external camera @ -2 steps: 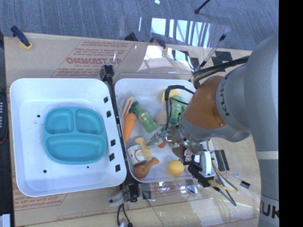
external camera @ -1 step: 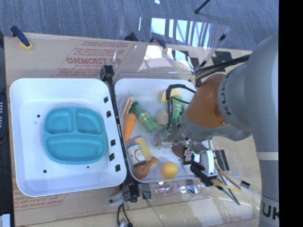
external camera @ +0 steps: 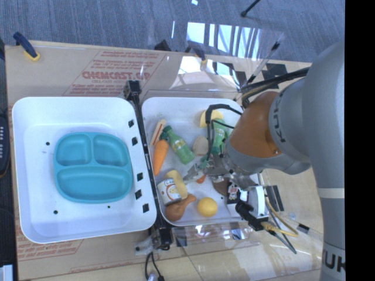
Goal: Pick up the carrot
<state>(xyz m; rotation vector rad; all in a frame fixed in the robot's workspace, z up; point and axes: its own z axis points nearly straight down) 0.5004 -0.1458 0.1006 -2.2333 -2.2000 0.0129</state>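
The grey arm (external camera: 316, 116) reaches in from three o'clock, its orange band (external camera: 255, 127) above the right bin (external camera: 176, 107). The left bin (external camera: 29, 174) bears a blue divided plate (external camera: 92, 167). The gripper (external camera: 214, 171) hangs low over the clutter near the right bin's middle; how it stands and whether it holds anything cannot be told. The carrot (external camera: 159, 156) lies at the right bin's nine o'clock side, hard by the wall, thick end toward twelve, tip toward six, just beside a green bottle (external camera: 177, 146). It is probably a light, stiff, smooth toy that may slip; a hold across its thick upper half looks safest, though the near wall crowds one side
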